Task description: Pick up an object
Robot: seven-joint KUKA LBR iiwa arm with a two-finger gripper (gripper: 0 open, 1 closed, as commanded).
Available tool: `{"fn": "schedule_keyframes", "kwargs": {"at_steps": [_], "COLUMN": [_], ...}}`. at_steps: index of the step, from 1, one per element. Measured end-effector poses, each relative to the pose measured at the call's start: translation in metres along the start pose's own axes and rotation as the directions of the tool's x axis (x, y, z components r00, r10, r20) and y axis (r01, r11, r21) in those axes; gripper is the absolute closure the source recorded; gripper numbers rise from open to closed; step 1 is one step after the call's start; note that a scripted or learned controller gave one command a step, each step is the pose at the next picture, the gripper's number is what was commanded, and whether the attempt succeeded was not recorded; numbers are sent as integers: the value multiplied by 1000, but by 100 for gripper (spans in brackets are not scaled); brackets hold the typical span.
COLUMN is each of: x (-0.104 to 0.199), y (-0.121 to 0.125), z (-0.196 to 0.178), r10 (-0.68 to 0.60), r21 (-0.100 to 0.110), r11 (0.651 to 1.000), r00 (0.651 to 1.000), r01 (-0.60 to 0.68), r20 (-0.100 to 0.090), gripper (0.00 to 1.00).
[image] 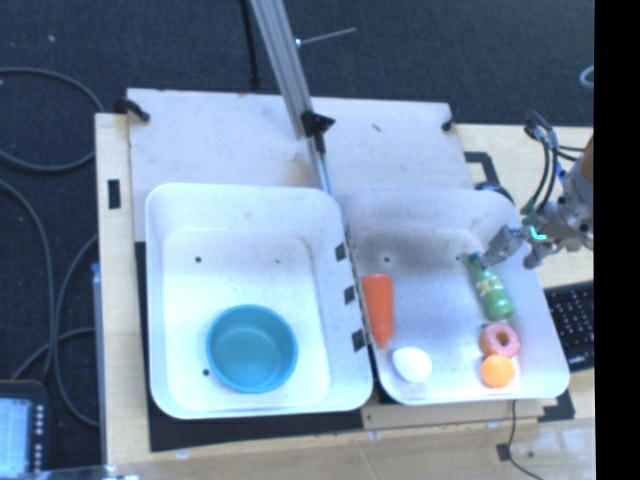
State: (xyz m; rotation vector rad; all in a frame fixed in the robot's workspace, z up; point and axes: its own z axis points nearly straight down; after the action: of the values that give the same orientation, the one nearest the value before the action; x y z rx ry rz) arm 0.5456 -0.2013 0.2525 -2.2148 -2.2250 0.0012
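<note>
The green bottle (492, 292) lies in the right bin (440, 223), close to that bin's right wall, its cap end pointing toward the upper left of the frame. Just above it, at the bin's upper right rim, sits the gripper (516, 245); its fingers stand apart with nothing between them, one finger angled down toward the bottle's cap and almost meeting it. The arm enters from the right edge of the frame.

Below the bottle, still hugging the right wall, a pink ring-shaped doughnut (499, 340) rests with an orange ball (498, 370) touching it from below, near the lower right corner of the bin. A white egg-shaped object (411, 364) lies near the bin's bottom edge, and an orange carrot (378, 308) lies lengthwise just beside the left wall, its lower end near the egg shape. The middle and upper part of the right bin's floor are bare, leaving open room between the carrot and the bottle.

The left bin (175, 208) holds a blue bowl (252, 348) in its lower half, apart from every wall; the rest of its floor is open. A metal pole (283, 53) slants from the top of the frame to the gap between the bins.
</note>
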Motion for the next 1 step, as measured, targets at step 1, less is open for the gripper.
{"fn": "schedule_keyframes", "kwargs": {"at_steps": [1], "x": [0], "y": [1], "z": [-2], "r10": [0], "r21": [-4], "r11": [1000], "r00": [1000], "r01": [0], "r20": [1], "gripper": [0]}}
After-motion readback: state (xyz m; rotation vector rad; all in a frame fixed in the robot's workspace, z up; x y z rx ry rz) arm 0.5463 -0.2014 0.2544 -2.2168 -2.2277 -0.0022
